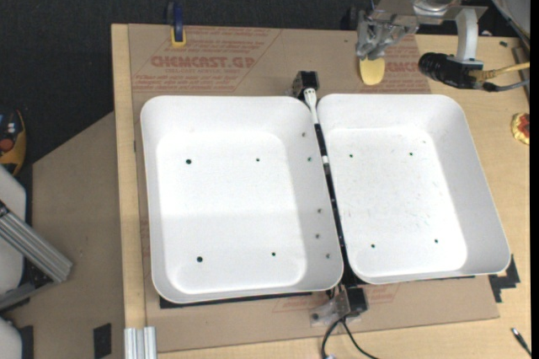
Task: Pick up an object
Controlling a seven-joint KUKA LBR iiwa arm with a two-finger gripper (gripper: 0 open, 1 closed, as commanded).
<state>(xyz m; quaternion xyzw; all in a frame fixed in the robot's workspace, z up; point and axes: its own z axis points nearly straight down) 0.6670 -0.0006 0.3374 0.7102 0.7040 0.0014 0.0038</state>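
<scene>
Gripper (372, 54) sits past the far rim of the right bin (477, 126), toward that bin's left corner; fingers close together, pinching the top of a small pale yellow object (371, 72) that hangs below the fingertips; grip looks shallow, only the upper edge caught.

Object is outside the right bin, over the cardboard bench top (253, 54) just beyond the bin's far edge; from this slanted view it can't be settled whether it is in the air or touching the board; the wrist seems high, so lifted is more likely.

Step judged: grasp made, lift or carry phase; the pick itself looks as good as done.

Next move calls for: firm clamp and no fast swing, since the piece is held by its tip and could slip or rotate out; if a drop-off follows, travel back over the right bin's far rim and clear the wall before lowering.

Left bin (152, 130) lies beside the right bin on its left, the two touching along a dark seam; a black connector (305, 83) sits at the far end of that seam, just left of the right bin's far-left corner; blue clamp (176, 16) well off to the left of the right bin, beyond the far edge; none of these is in the likely path.
</scene>
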